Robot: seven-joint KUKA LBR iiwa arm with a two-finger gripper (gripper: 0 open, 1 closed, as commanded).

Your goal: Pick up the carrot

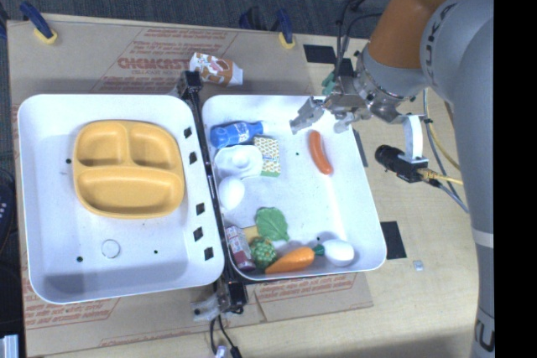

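**Even light, soft picture**

From my station the bench reads evenly lit from overhead, no harsh glare. The white bins look bright, nearly washed out, with faint shadows. Detail is slightly soft and grainy; the arm looks mildly blurred.

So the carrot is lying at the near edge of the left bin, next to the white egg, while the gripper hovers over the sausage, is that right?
Not quite: the camera view shows the carrot at the near edge of the right bin, not the left one. The rest holds: it lies next to the white egg, and the gripper hovers over the sausage.
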